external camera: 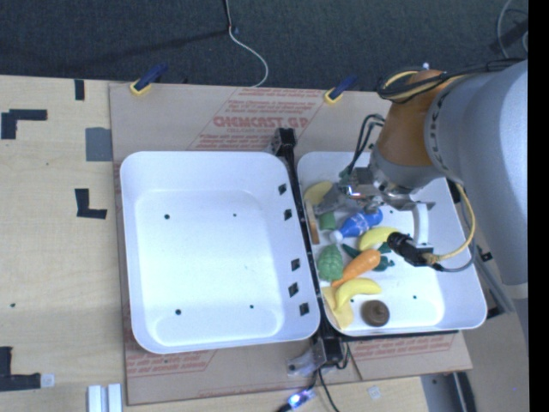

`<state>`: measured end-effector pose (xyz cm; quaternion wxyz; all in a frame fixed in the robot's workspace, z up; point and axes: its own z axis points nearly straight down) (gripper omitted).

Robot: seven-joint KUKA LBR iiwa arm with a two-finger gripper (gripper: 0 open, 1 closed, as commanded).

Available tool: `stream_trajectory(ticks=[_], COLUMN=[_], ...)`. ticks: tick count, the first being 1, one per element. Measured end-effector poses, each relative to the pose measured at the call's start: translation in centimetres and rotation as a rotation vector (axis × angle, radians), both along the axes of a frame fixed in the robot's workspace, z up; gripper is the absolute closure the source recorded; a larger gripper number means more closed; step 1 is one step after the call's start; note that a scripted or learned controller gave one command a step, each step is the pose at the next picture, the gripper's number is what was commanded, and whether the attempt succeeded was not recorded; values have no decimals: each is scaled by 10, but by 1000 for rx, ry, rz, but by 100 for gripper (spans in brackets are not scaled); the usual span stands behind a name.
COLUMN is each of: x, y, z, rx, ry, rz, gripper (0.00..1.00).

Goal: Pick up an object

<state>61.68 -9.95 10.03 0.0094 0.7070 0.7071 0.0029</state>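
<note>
The right bin [446, 303] holds a heap of small toy foods: an orange carrot [358, 266], a blue piece [355, 226], a green piece [331, 262], a yellow banana [355, 289], a second yellow piece [378, 238] and a brown round one [375, 313]. My gripper [352, 199] reaches down into the heap's upper left, just above the blue piece. The wrist and cables cover its fingers. A pale yellow object [316, 194] lies by the bin's left wall.
The left bin [206, 247] sits beside the right one, with a black divider clip [285, 141] between them at the top. Both bins rest on a cardboard sheet [249, 118]. The grey arm [480, 144] fills the right side above the right bin.
</note>
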Motion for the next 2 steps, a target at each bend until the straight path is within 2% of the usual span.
stream_trajectory(ticks=[1,2], x=[-67,-6], y=[-36,-19], z=[-16,-16], rx=[8,9], ry=[21,15], rz=[-4,5], gripper=[0,0])
